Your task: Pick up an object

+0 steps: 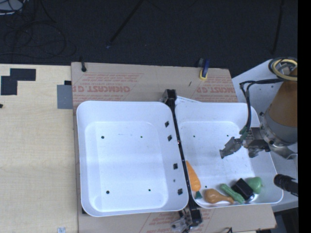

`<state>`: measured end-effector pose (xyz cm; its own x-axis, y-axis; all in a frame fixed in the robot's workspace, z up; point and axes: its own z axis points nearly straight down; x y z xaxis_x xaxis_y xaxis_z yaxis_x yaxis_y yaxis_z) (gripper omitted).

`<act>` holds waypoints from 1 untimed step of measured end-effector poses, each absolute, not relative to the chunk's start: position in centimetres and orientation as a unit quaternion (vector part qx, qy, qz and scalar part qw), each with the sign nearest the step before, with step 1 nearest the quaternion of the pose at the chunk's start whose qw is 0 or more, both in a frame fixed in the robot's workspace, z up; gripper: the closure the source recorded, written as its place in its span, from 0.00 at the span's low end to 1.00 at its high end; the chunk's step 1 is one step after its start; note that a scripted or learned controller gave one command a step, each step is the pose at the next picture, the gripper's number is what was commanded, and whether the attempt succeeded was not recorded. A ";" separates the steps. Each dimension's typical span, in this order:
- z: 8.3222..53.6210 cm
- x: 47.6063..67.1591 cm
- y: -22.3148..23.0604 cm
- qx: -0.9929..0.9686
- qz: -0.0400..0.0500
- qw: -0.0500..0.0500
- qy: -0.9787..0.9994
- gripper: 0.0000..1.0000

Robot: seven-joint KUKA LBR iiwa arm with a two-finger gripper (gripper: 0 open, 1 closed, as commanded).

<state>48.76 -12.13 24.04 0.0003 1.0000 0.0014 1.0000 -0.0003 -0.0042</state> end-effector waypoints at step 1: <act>50.5 55.6 -6.9 -0.705 -0.005 -0.007 -0.709 0.00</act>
